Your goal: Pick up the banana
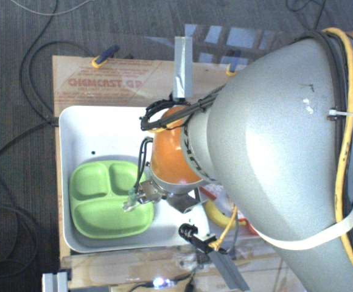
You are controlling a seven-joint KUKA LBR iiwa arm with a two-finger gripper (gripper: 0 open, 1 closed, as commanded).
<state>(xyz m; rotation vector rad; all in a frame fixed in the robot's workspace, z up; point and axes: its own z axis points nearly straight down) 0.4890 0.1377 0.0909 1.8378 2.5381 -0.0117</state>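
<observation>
Overhead slanted view of the worktop (97, 78). The grey arm (274, 145), with its orange band (171, 157), reaches in from the right and covers most of the right-hand bin. The tool (135, 201) sits low over the green divided tray (106, 202), at the tray's right edge, above its large lower compartment; whether the tool is open or closed cannot be told. The tray lies in the left white bin (85, 123). The banana (218, 216) lies to the right of the tray, mostly hidden under the arm, apart from the tool.
</observation>
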